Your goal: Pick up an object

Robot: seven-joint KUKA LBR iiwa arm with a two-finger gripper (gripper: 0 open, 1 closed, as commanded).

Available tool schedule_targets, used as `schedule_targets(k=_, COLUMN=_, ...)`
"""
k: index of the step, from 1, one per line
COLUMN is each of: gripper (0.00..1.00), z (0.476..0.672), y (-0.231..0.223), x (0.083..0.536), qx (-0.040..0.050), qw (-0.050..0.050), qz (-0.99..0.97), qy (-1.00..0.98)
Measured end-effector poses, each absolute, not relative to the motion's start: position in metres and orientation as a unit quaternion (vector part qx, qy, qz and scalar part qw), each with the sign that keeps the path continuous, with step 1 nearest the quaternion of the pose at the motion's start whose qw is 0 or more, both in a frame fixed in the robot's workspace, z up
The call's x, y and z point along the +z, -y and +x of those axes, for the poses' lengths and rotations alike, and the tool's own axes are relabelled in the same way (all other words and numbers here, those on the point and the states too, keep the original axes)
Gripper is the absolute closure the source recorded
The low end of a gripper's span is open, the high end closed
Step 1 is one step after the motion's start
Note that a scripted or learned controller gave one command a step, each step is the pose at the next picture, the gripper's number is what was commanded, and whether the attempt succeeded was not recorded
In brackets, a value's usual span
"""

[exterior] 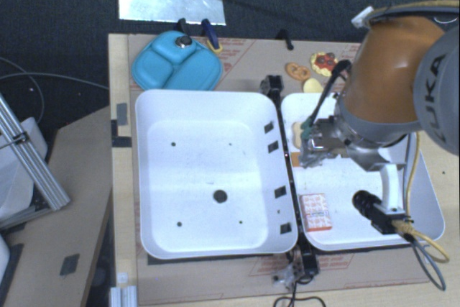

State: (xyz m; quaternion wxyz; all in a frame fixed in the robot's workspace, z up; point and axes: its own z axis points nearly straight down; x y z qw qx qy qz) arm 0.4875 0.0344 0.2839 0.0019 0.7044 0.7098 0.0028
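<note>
The grey-and-orange arm (402, 75) reaches in from the right over the right bin (431, 216), and whether its jaws are spread or pressed together cannot be told. The left bin (208, 176) sits beside it on the tabletop (122, 154). A small red-and-white packet (315, 212) lies near the right bin's near-left corner.

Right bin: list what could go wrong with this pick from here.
1. The gripper sits low against the divider between the bins; it may scrape the wall instead of closing on anything.
2. The small printed packet lies flat on the right bin floor, hard for fingers to get under.
3. The arm hides much of that bin, so items beneath could be knocked.
</note>
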Motion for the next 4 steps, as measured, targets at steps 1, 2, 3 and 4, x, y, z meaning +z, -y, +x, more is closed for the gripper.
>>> schedule_targets(k=1, gripper=1.0, z=0.504, y=-0.062, x=0.407, qx=0.0075, qw=0.005, qz=0.704, qy=-0.71)
schedule_targets(k=2, gripper=1.0, z=0.486, y=-0.098, x=0.539, qx=0.0086, qw=0.004, qz=0.704, qy=-0.71)
schedule_targets(k=3, gripper=1.0, z=0.486, y=-0.118, x=0.46, qx=-0.0015, qw=-0.001, qz=0.705, qy=-0.71)
schedule_targets(k=4, gripper=1.0, z=0.487, y=-0.117, x=0.475, qx=0.0022, qw=0.001, qz=0.702, qy=-0.712)
